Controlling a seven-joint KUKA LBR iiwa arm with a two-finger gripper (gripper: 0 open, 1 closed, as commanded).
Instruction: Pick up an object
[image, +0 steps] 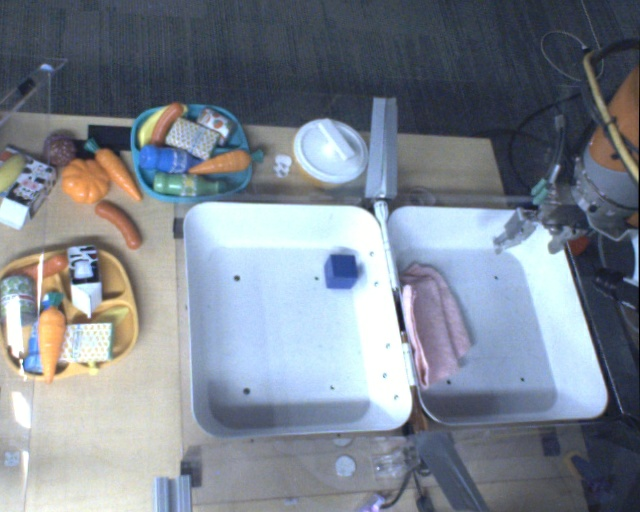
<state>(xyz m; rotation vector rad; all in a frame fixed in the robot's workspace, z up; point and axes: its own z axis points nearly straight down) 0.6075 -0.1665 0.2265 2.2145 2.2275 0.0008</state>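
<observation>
A small blue cube lies in the left bin, near its upper right part. A folded pink cloth lies in the right bin, against its left wall. My gripper hangs over the upper right corner of the right bin, well away from both the cloth and the cube. Its two fingers stand apart and nothing is between them. The arm's orange band shows at the right edge.
Left of the bins are a blue bowl and a yellow plate of toy food, plus loose toy vegetables. A white lidded bowl stands behind the bins. A metal divider post rises between them.
</observation>
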